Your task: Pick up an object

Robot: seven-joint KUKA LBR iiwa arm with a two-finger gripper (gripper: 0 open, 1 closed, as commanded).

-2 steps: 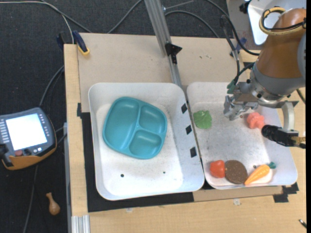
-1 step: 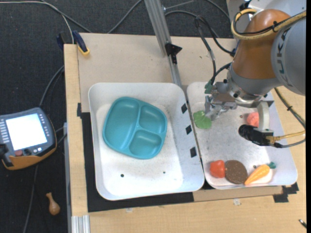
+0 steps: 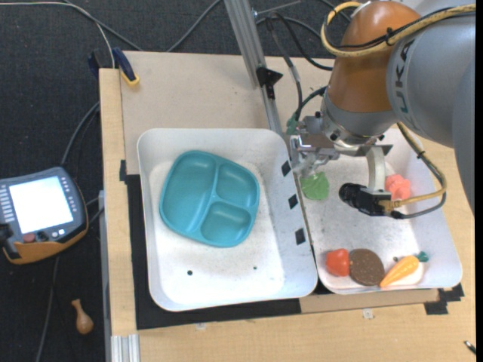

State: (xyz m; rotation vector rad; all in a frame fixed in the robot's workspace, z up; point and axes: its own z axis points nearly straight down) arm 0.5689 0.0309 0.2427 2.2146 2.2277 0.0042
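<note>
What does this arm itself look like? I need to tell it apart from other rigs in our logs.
The arm is smooth grey with a glossy orange band above the wrist and dark lettering partly visible on the grey shell. A yellow cable loops over the orange section, and another runs low near the bin. The gripper is a small metallic block with dark cables feeding it.

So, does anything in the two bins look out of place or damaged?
Nothing looks damaged or spilled. The teal divided plate lies a little askew in the left bin. In the right bin, the toy foods lie loose, and the gripper hangs over the green piece.
</note>
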